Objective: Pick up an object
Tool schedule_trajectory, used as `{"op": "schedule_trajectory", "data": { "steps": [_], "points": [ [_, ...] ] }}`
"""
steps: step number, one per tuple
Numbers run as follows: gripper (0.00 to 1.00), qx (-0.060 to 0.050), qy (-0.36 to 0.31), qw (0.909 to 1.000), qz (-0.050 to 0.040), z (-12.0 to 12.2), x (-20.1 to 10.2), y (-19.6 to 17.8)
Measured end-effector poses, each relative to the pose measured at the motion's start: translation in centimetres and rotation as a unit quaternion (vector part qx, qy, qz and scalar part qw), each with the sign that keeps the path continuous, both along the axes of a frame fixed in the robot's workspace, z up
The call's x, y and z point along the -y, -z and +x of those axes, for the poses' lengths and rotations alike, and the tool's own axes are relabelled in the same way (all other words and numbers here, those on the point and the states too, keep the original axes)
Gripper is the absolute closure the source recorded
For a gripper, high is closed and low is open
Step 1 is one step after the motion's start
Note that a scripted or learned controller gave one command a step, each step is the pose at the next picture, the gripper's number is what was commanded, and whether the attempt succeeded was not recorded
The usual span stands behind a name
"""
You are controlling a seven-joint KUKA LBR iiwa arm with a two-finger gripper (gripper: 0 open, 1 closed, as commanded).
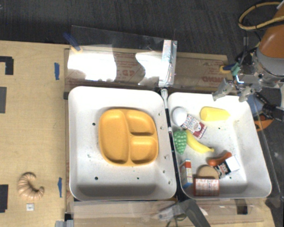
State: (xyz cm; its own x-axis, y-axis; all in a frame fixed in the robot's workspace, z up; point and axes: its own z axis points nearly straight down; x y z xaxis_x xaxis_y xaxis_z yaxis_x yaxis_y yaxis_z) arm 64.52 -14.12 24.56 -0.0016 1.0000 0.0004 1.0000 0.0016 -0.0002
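The gripper (233, 92) hangs at the upper right of the frame, over the back rim of the right bin (257, 153), with nothing between its jaws; they look spread apart, though the view is small there and I would not swear to it.

No object has been taken yet, so the step in hand is choosing and approaching one. The yellow lemon-like toy (214, 114) lies nearest the gripper, alone near the bin's upper edge with bare floor around it, and seems the easiest pick. A straight descent with the jaws across its short axis would suit it. The other things sit crowded and would be harder to isolate.

The right bin also holds:
- a white egg-shaped ball (179, 116) touching a small red-and-white carton (196, 126)
- a green knobbly toy (180, 141) beside a banana (199, 144)
- a reddish sausage-like piece (218, 159) against a small box (228, 166)
- a labelled can (206, 186) lying at the lower edge

The left bin (80, 131) holds a yellow divided plate (128, 136), its three compartments bare.

On the tabletop (24, 129), lower left of the frame, lies a tan curled toy (30, 185).
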Motion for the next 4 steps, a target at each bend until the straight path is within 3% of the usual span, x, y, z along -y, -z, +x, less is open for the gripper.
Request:
{"op": "schedule_trajectory", "data": {
  "steps": [1,2,3,4],
  "points": [
    [0.00,-0.002,-0.018,0.9998,0.0000,-3.0,0.2,3.2],
    [0.00,0.004,-0.050,0.9988,-0.0013,-1.0,3.4,15.7],
    [0.00,-0.029,-0.007,0.9995,0.0131,1.2,4.6,15.8],
    [1.00,-0.035,-0.007,0.9992,0.0145,0.9,4.4,15.2]
  ]
}}
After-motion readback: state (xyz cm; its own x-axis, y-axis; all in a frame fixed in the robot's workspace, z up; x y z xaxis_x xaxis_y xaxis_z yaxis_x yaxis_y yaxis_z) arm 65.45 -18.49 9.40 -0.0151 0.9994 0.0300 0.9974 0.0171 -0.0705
